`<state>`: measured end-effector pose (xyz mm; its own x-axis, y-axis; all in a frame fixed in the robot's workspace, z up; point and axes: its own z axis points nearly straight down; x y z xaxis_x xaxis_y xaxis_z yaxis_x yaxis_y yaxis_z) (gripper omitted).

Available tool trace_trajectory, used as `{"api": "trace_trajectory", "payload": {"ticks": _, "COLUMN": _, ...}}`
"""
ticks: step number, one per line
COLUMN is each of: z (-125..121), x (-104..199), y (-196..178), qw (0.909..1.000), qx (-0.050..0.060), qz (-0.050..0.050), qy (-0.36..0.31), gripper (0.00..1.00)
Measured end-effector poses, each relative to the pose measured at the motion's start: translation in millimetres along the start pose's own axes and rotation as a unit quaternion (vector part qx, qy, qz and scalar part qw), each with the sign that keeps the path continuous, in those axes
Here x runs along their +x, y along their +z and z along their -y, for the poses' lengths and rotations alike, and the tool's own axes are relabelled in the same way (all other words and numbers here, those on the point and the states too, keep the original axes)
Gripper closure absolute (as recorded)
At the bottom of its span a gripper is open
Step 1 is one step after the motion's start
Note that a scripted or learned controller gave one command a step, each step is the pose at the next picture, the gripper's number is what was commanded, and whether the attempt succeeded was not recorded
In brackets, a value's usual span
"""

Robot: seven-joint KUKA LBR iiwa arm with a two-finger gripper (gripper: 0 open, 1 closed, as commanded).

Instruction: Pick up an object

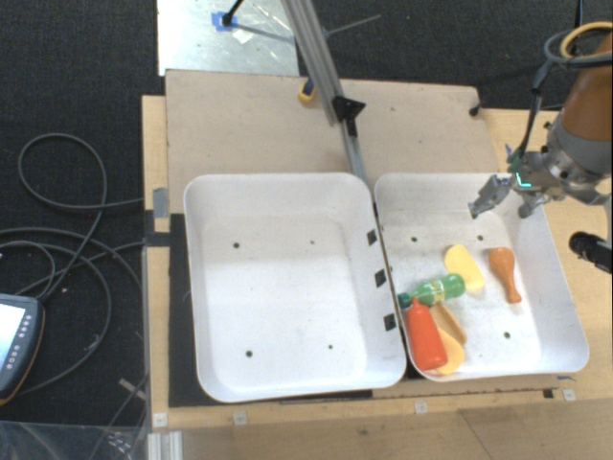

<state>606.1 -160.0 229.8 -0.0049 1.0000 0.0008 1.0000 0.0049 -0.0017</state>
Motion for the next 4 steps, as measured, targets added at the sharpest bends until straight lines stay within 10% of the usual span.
{"api": "trace_trajectory", "payload": {"ticks": 4, "z": -1, "x": 0, "y": 141, "qw": 1.0, "qx": 0.0, "qz": 0.0, "qy": 0.002, "gripper": 0.0}}
